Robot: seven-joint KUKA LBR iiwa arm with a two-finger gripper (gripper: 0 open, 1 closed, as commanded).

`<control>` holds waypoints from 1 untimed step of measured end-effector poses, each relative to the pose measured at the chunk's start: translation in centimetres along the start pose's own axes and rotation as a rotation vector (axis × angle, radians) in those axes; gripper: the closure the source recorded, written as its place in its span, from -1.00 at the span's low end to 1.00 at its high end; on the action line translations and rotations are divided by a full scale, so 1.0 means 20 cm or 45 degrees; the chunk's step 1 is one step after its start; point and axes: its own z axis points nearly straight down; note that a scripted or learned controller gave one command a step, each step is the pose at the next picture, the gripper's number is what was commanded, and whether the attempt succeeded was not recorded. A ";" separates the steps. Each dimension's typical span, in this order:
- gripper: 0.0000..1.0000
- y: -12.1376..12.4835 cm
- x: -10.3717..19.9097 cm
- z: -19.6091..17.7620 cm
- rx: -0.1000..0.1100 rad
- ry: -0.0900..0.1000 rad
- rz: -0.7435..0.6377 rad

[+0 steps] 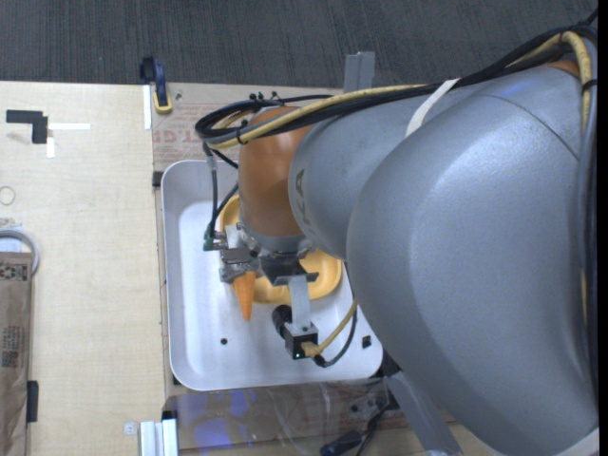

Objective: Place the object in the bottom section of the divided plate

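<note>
Dark carpet (285, 17) ran across the top of the camera view, and below it a pale wooden bench (85, 255) carried a shallow white bin (190, 350). Over that bin hung the gripper (245, 266), pointing down at the bin's left half, its metal body partly hidden under the wrist, so whether its fingers were spread or pressed together could not be told. An orange carrot-shaped object (245, 297) showed just below the gripper, its pointed tip aimed toward the near edge of the bin; whether the gripper touched it could not be made out. Immediately to the right lay a yellow divided plate (325, 278), mostly covered by the arm, only a curved part of its rim and surface visible. The object lay at the plate's left rim, and whether it sat on the plate or on the bin floor was not clear. Above the wrist sat the orange band (268, 174), with black and yellow cables (285, 112) looping past it. Behind that, the large grey arm (465, 255) filled the right of the view.
</note>
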 end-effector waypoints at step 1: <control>1.00 -0.20 0.01 0.09 -0.059 0.010 0.049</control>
